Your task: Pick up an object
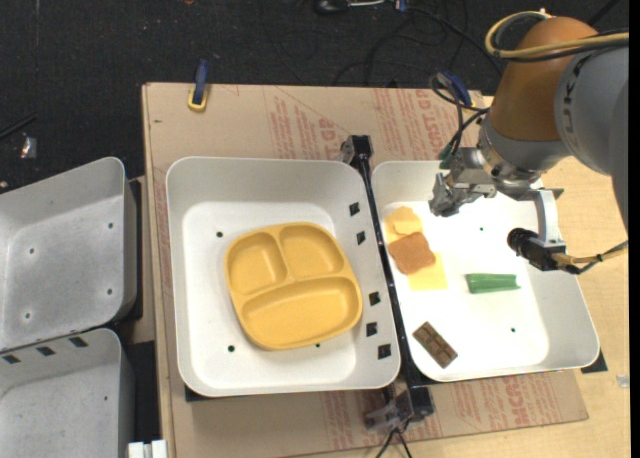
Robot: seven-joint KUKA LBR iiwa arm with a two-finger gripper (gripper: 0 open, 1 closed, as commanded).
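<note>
Nearest my camera, at the front of the right bin [570,346], I see a brown chocolate-bar piece [435,344] lying flat near the front left corner. Behind it, toward the bin's middle, a green block [491,283] lies on its side, well apart from the brown piece. To its left, against the divider, I see a stack of flat food pieces: a pale yellow slice [432,276] at the bottom, an orange-brown toast-like piece [411,253] resting on it, and another yellow slice [404,221] touching the toast's far edge.

In the left bin [190,246], a yellow divided plate [293,284] with three compartments lies flat near the centre.

Farther back, the gripper [450,196] hangs over the rear left part of the right bin, just beyond the far yellow slice. I see nothing between its fingers; I cannot tell how wide they stand. The grey arm [600,106] with its orange band [535,81] enters from the right.

Both bins rest on a cardboard-covered bench [260,116], with a blue-and-yellow clamp [199,86] at its far edge.
</note>
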